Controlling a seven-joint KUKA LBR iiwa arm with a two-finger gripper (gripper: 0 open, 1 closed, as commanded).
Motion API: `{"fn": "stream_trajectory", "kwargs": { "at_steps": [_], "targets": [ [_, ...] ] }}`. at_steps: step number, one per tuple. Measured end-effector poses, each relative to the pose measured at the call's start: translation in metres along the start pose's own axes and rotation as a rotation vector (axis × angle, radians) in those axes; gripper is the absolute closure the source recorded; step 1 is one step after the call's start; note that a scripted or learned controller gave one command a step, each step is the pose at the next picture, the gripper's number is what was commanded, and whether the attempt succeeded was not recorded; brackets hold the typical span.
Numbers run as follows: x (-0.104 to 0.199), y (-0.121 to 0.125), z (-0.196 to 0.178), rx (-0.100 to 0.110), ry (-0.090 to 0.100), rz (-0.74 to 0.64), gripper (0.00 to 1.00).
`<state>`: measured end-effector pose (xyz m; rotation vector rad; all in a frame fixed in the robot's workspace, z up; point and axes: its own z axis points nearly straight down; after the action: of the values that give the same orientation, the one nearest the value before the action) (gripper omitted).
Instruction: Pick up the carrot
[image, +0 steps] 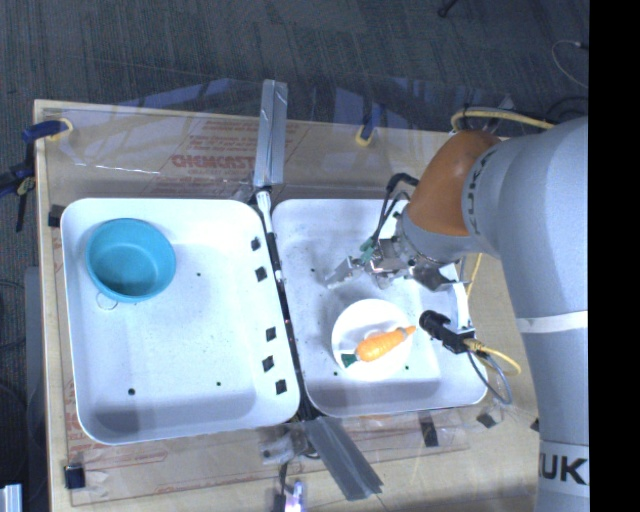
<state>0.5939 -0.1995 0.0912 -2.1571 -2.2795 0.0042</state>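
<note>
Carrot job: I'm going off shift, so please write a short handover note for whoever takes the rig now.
Gripper: over the right bin, above the plate, holding nothing.
Carrot: lying on the white plate in the right bin, untouched.
Blue bowl: in the left bin, far corner.
Done: nothing picked yet.
Left: bring the gripper down to the carrot, grasp, lift.

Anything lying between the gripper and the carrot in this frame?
No object. In the camera view, the gripper sits above the carrot, which lies on a white plate; between them show bare bin floor and the plate's rim.
</note>
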Motion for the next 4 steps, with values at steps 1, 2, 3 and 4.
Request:
{"fn": "stream_trajectory", "kwargs": {
  "at_steps": [1, 2, 3, 4],
  "targets": [
    [-0.007, -0.069, -0.001, -0.003, 0.0, -0.118, 0.0],
    [-0.007, -0.068, -0.011, -0.004, -0.001, -0.123, 1.0],
    [0.051, -0.051, -0.094, -0.004, -0.001, -0.043, 1.0],
    [0.051, -0.051, -0.094, -0.003, -0.001, -0.042, 0.0]
  ]
}}
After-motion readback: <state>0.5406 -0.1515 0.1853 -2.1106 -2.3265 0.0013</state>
